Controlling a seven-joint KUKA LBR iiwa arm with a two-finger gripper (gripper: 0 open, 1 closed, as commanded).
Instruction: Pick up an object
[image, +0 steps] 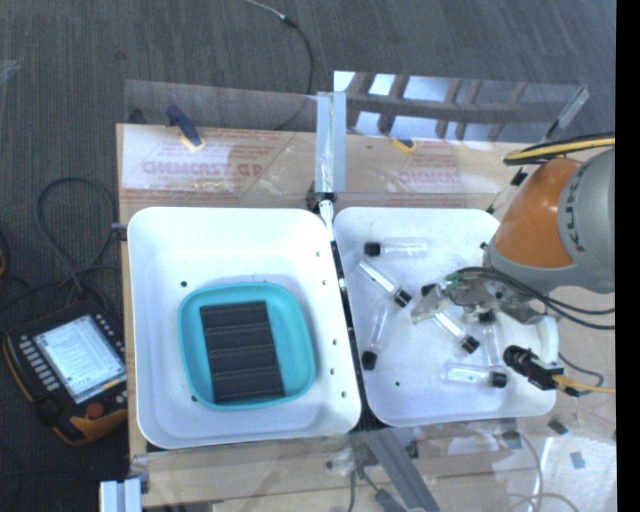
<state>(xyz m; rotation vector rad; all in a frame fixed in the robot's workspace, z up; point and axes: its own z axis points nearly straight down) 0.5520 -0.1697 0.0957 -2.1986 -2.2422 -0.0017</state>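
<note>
Several clear tubes with black caps lie scattered in the right bin (400, 400). One tube (396, 246) is near the back and another (384, 282) lies slanted just left of my gripper. A third tube (375, 335) is close to the bin's left wall, and one more (470, 377) lies near the front. My gripper (447, 297) is low over the middle of the right bin, among the tubes, with a tube (455, 330) right beside it toward the front. Nothing can be seen held in it.
The left bin (160, 240) holds a teal tray (200, 330) with a black ridged block (240, 350) inside it. The grey arm with its orange band (535, 225) covers the right bin's right side. A handheld pendant (70, 365) lies on the floor at the left.
</note>
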